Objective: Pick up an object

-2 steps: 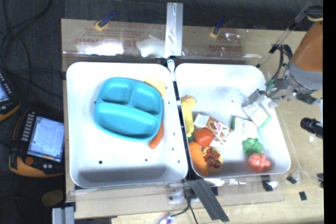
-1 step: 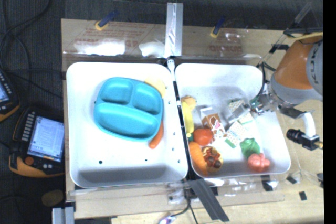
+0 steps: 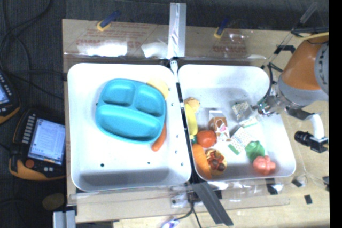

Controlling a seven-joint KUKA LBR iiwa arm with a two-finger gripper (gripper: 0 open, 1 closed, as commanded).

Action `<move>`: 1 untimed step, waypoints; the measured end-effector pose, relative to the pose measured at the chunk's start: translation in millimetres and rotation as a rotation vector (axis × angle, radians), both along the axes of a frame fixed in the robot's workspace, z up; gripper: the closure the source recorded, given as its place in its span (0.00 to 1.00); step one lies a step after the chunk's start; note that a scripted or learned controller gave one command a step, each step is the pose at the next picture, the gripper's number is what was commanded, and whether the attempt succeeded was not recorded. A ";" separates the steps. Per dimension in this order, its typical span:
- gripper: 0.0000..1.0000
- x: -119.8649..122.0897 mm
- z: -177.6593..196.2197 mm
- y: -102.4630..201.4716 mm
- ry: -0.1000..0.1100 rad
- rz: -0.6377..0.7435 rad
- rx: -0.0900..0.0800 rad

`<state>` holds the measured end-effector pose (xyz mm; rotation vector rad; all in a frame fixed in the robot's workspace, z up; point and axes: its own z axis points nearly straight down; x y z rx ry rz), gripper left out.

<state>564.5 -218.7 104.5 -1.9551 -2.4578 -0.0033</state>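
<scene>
- Reaching in from the right edge, the grey arm (image 3: 312, 75) shows its orange band above the wrist, bent down toward the right bin's (image 3: 224, 76) far right wall; the wrist sits over the bin's rim.
- Two white bins lie side by side; the left bin (image 3: 85, 168) sits well to the left of the fingers.
- A blue divided tray (image 3: 131, 109) lies upside-up in the left bin, well apart from the gripper (image 3: 263, 107); an orange carrot-like piece (image 3: 159, 139) and a yellow item (image 3: 158, 86) peek out at its right side.
- The gripper hangs low at the right bin's right wall; its tips are small and dark, and whether they are parted or closed I cannot tell; nothing is clearly seen between them.
- A crumpled silvery wrapper (image 3: 240, 110) lies just left of the tips.
- Below and left of the tips: a small printed carton (image 3: 219, 126), a green-dotted white pack (image 3: 240, 140), a red tomato (image 3: 206, 139), an orange fruit (image 3: 199, 157), a banana (image 3: 191, 115).
- Straight below: a green toy (image 3: 254, 148) touching a pinkish-red toy (image 3: 263, 165).
</scene>
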 end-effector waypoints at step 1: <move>1.00 2.4 87.3 53.4 0.003 -0.186 -0.004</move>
